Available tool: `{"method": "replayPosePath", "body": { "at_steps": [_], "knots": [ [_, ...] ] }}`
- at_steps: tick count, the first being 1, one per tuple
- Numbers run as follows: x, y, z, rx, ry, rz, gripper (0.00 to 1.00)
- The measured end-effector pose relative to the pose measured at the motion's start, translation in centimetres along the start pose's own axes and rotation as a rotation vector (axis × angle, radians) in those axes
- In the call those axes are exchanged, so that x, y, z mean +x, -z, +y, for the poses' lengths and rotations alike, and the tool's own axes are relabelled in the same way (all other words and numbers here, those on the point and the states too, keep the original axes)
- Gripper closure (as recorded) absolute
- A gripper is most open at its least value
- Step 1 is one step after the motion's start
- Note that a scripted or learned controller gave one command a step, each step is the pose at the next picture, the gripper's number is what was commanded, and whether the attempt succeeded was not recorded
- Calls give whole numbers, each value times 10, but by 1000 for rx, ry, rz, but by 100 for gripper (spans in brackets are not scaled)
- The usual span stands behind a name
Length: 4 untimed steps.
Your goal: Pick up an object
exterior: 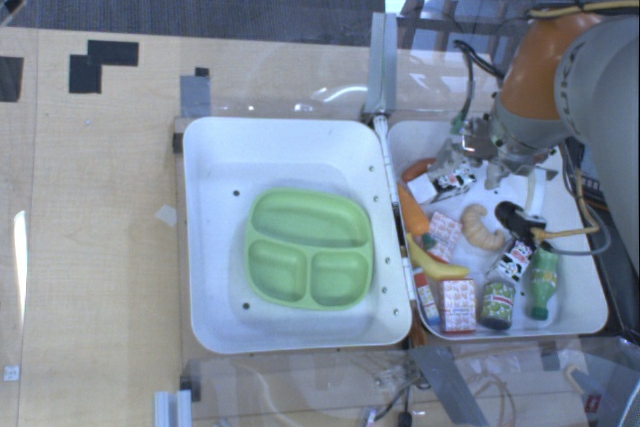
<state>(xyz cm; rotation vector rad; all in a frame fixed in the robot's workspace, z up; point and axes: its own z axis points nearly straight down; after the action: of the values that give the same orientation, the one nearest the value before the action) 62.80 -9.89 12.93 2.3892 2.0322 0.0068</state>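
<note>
Grey arm held the tool (pixel 462 153) low over the right bin (pixel 590 315), positioned for picking; its state was indeterminable.

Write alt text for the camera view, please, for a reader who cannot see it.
The grey arm's gripper hangs over the right bin, crowded with a banana, a croissant, small bottles and packets. The left bin holds a green divided tray.
</note>
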Motion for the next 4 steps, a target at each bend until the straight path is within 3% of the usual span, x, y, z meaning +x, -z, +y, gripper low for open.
{"method": "replayPosePath", "body": {
  "at_steps": [1,2,4],
  "knots": [
    [-46,-17,-4,-41,-8,4,0],
    [-43,-18,-33,-63,34,-2,0],
    [-60,-19,-37,-50,25,8,0]
  ]
}}
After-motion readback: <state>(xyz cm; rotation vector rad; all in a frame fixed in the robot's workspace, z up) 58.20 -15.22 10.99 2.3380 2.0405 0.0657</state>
